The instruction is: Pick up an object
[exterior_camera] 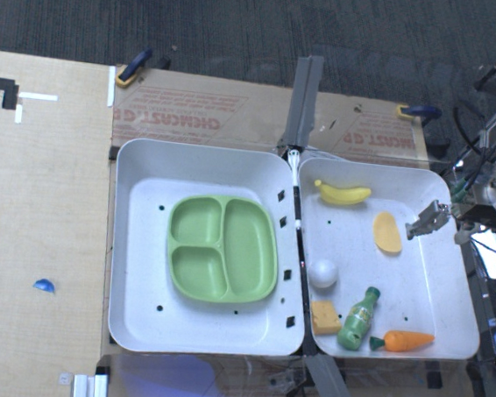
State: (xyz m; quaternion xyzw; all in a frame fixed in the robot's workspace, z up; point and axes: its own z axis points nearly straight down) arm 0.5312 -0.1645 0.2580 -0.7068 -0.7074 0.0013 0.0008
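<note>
Closest to us, along the front of the right bin (453,259), lie a carrot (409,341), a green bottle (359,319) and a small yellow block (325,317). The bottle leans with its cap pointing to about 1 o'clock. A bit farther back sits a white ball (323,272), near the wall between the two bins. Farther still is a flat yellow-orange piece (388,233), long from 12 to 6 o'clock. At the back lies a banana (344,193), stretched from 9 to 3 o'clock. The left bin (139,226) holds a green plate (223,249) with three parts. The claw (425,222) hangs over the right side of the right bin. It has nothing in it, and I cannot tell how wide it is open. I think the yellow-orange piece is the easiest pick. It lies just beside the claw, at about 8 o'clock from it. The claw would need to slide that way and then go down.
</note>
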